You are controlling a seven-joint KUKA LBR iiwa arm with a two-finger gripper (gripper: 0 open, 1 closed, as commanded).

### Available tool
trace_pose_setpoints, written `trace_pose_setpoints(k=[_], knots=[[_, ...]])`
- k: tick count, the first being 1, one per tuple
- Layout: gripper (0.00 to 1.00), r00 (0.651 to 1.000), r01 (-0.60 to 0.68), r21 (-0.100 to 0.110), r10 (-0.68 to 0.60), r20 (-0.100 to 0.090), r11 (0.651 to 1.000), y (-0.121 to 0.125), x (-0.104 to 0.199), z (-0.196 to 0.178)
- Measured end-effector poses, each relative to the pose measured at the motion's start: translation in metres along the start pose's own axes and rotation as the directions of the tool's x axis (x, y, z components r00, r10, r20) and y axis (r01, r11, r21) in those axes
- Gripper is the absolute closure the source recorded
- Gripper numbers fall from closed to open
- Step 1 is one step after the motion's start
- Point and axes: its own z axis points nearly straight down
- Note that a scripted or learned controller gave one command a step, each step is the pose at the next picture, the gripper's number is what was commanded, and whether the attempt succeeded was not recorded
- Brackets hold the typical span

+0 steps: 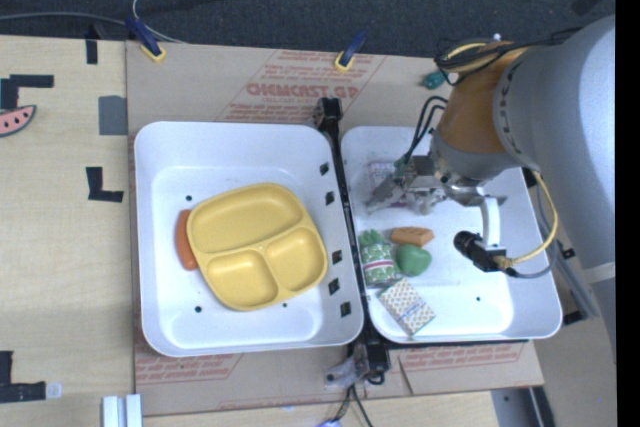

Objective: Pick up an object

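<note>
The right bin (520, 310) holds an orange carrot-like piece (411, 236), a round green object (413, 260), a green-and-white patterned packet (377, 258) and a small checkered packet (407, 306). My gripper (392, 191) hangs over the upper left part of this bin, just above and left of the orange piece. Its metal fingers (378, 196) point left and look blurred. Nothing shows between them.
The left bin (160, 215) holds a yellow divided tray (257, 244) with an orange object (184, 240) tucked under its left edge. A black divider (338, 205) separates the bins. The grey arm (560, 145) covers the right bin's upper right.
</note>
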Motion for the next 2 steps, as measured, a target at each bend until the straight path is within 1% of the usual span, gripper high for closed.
trace_pose_setpoints(k=[1, 2], knots=[[1.0, 1.0, 0.001, 0.002, -0.001, -0.001, 1.0, -0.0003, 0.0008, -0.0091], [0.0, 1.0, 0.001, 0.002, -0.001, -0.001, 1.0, -0.0003, 0.0008, -0.009]])
